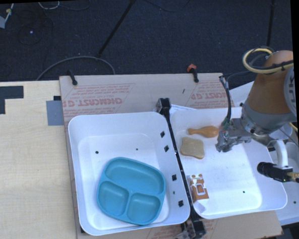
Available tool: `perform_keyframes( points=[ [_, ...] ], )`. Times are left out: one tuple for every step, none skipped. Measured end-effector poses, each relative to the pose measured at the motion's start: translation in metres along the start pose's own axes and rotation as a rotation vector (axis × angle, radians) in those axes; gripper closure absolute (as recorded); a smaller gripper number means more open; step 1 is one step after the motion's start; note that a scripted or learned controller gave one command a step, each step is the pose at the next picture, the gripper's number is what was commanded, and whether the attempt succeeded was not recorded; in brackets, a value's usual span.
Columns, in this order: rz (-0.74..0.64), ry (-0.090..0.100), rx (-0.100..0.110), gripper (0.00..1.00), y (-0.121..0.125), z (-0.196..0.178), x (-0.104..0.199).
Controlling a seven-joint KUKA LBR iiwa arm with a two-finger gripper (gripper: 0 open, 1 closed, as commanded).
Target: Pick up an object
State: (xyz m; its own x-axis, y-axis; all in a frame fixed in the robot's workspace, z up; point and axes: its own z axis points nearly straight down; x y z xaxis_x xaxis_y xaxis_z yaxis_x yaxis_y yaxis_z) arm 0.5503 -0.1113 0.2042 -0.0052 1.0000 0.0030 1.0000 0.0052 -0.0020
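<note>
The gripper [225,143] is seen low over the right bin [268,197], near its upper right part. Whether it is spread or pressed together cannot be told, as that part is small and blurred. Nothing is seen held by it. A tan drumstick [204,131] lies just to its left, close to it; contact cannot be judged.

The bins are set on a cardboard sheet [123,95] with red printed lettering, which lies on a pale wooden bench [26,164]. Dark and grey patches are seen on the bench at upper left. Behind the bench, dark carpet [149,30] is crossed by cables.

In the left bin [85,140], a blue divided plate [131,190] with three compartments lies flat toward the front. In the right bin, a tan bread slice [192,148] lies just below the drumstick, near the divider between the bins. An orange-and-white item [197,187] lies near the front left corner of that bin, well apart from the other two.
</note>
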Motion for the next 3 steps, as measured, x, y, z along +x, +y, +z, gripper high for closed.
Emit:
perform_keyframes(
  points=[
    [-0.001,0.000,-0.001,1.00,0.003,-0.010,0.056],
    [0.000,-0.001,0.000,1.00,0.020,-0.021,0.108],
    [0.001,-0.001,0.000,1.00,0.040,-0.020,0.155]
  ],
)
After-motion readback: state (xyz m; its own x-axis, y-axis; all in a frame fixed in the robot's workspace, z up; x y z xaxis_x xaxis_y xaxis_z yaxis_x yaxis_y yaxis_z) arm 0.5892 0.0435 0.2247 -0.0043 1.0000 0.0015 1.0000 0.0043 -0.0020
